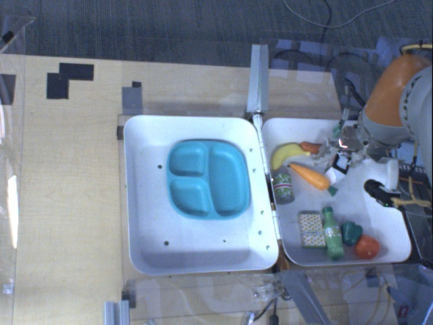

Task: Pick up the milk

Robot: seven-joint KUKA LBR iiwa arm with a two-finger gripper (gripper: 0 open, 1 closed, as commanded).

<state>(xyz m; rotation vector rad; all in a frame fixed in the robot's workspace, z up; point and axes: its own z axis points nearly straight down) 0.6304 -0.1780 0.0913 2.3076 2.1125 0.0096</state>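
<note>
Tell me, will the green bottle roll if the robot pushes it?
Probably. The bottle seems to lie on its side and looks round, so a sideways push could roll it. The checked pad and teal toy sit close on either side and might stop it. It looks smooth, so maybe slippery.

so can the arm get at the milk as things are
Probably yes: the pincer hangs close by the small white carton, likely the milk, though the carrot lies close beside it.

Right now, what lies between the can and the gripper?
In the camera view, a carrot lies aslant between the can and the gripper.
</note>
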